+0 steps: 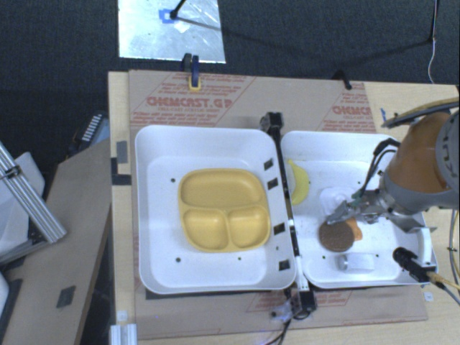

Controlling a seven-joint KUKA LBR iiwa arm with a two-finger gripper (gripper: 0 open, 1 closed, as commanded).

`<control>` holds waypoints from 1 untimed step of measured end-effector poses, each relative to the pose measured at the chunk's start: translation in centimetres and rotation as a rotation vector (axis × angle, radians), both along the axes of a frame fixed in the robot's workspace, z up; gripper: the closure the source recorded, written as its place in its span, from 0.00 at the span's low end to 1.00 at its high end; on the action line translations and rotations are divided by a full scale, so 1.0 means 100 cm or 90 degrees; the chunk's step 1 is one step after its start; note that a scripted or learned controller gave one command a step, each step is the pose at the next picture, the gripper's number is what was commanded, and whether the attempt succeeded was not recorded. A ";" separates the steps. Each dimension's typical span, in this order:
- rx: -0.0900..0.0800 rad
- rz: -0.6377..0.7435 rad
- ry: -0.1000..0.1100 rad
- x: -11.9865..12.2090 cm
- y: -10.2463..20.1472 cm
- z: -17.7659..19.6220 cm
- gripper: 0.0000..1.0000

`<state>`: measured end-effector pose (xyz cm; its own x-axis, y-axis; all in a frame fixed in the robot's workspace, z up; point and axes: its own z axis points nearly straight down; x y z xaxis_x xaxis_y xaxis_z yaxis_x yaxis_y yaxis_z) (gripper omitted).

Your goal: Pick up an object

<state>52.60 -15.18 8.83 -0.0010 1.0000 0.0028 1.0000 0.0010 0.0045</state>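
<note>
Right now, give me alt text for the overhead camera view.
A grey-and-orange robot arm's gripper hovers by a brown disc in the right bin, near a yellow object. The left bin holds a yellow divided tray.

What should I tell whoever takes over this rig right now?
Gripper: down in the right bin, just above the brown round object; the view does not settle whether it grips anything.
Right bin also holds a yellow piece by the divider, a clear item and a small white object.
Left bin: yellow divided tray.
Done: arm is over the objects.
Left: confirm a grasp, then lift.
</note>
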 end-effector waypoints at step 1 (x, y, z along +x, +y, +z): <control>-0.001 0.001 -0.006 0.003 0.000 0.013 1.00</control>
<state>52.94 -15.13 10.17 -0.0026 1.0000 0.0017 0.9999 0.0026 0.0145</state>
